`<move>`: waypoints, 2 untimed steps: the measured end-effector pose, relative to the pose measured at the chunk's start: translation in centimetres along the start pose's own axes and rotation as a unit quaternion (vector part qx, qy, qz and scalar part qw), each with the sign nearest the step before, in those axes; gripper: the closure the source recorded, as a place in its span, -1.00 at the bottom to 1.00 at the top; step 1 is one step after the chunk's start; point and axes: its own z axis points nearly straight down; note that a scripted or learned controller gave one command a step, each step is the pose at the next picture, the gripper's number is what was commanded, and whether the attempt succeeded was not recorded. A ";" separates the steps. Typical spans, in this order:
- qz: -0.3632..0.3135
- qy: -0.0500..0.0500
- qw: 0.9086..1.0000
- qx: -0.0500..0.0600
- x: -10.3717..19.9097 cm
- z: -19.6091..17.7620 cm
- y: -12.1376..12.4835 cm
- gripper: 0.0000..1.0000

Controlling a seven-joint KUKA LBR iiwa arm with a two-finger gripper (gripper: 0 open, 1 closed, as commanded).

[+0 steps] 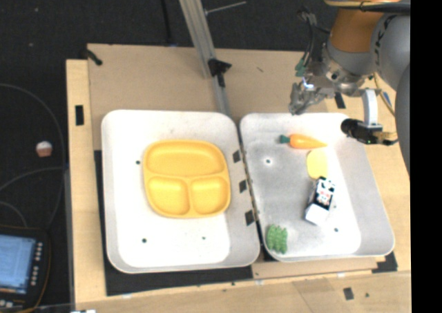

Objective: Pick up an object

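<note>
Toys sat in the right bin (359, 235): a carrot (304, 141) at the far side, a green toy (277, 238) at the near left. The claw (298, 103) hung just beyond the carrot, holding nothing.

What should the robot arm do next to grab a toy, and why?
Probably move down and toward the small orange toy carrot. The gripper hangs above the far edge of the right white bin, holding nothing, and the carrot lies nearest.

The arm (369, 21) is running off the top right edge; the gripper (302, 101) fingers are looking too small to tell apart.
</note>
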 end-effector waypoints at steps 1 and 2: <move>-0.001 0.000 1.000 0.002 -0.2 -3.4 0.1 1.00; -0.001 0.001 1.000 0.004 4.3 -4.1 -2.6 1.00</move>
